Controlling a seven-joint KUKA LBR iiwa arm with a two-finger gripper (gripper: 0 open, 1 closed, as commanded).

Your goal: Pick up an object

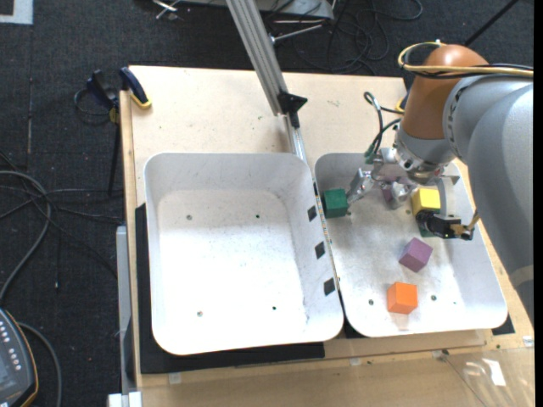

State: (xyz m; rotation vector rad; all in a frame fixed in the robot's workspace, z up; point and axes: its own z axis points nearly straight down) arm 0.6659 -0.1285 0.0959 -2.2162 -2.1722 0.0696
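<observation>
1. Pincer: lowered into the right bin, just beside the green cube; its opening cannot be told, and nothing is seen held.
2. Green cube: placed near the bin's left side.
3. Risk: the cube may be pushed aside rather than gripped.
4. Risk: the yellow cube, close under the wrist, may be knocked.

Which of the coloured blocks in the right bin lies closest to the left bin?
The green block, leftmost of the four; the yellow block, purple block and orange block lie further right.
</observation>
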